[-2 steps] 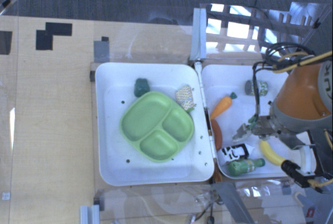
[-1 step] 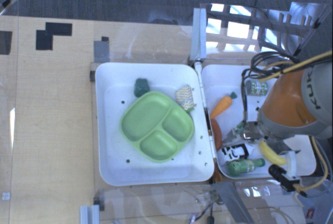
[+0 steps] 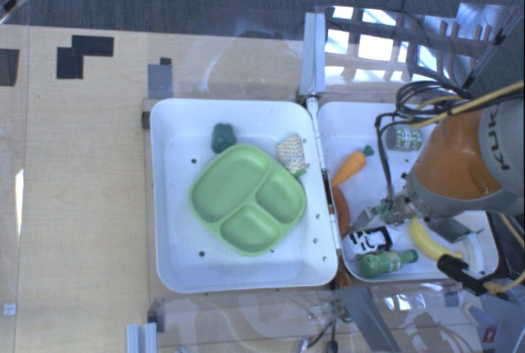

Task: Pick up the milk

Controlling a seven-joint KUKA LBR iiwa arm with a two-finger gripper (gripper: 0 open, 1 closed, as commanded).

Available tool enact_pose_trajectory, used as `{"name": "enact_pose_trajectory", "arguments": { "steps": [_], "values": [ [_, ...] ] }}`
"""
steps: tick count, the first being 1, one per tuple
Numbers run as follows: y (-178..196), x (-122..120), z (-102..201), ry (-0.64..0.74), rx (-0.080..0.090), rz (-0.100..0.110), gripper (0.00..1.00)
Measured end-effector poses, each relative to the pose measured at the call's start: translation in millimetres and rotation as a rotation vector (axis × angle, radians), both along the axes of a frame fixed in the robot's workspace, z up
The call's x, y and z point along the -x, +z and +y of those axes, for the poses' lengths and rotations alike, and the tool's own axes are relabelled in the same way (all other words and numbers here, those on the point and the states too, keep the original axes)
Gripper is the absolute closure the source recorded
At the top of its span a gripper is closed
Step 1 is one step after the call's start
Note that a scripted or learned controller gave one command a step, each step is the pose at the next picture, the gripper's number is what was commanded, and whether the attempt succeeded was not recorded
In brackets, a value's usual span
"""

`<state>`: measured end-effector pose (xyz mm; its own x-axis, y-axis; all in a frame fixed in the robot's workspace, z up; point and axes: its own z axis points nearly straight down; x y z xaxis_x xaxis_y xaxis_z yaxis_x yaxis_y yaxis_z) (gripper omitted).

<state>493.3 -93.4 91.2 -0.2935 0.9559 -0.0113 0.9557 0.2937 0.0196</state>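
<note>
Two shallow white bins sit side by side on the bench: left bin (image 3: pixel 168 195) and right bin (image 3: pixel 344 117). Taking the green three-compartment plastic plate (image 3: pixel 248 198) in the middle of the left bin as landmark: a small dark green lumpy object (image 3: pixel 223 137) lies just off the plate's upper left rim, and a pale speckled spongy piece (image 3: pixel 291 153) touches its upper right rim.

Right of the plate, across the bin divider, an orange toy carrot with a green tip (image 3: pixel 350 166) lies tilted in the right bin. Below it, a long red-brown sausage-like item (image 3: pixel 341 210) runs along the bin's left wall. Further right of the plate, near the bin's top, sits a small greenish can-like object (image 3: pixel 404 137), partly behind cables.

Lower right of the plate, a small white carton with black markings, probably the milk (image 3: pixel 371 239), lies flat on the bin floor. A green plastic bottle (image 3: pixel 385 262) lies on its side just below it, and a yellow toy banana (image 3: pixel 430 240) is further right.

The grey arm with orange band comes in from the right; its gripper (image 3: pixel 387 214) hangs just above the carton's upper edge. Fingers blurred and small, cannot tell whether spread or closed; nothing seen between them
</note>
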Motion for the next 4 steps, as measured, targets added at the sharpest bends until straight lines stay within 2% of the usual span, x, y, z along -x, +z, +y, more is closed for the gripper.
{"name": "enact_pose_trajectory", "arguments": {
  "steps": [1, 2, 3, 4],
  "values": [
    [0, -1, -1, 0.17, 0.002, -0.002, 0.0],
    [11, -3, 1, 0.173, -0.001, -0.003, 1.0],
    [72, -37, -18, 0.382, 0.0, 0.017, 1.0],
    [72, -37, -19, 0.382, 0.0, 0.017, 0.0]
  ]
}}
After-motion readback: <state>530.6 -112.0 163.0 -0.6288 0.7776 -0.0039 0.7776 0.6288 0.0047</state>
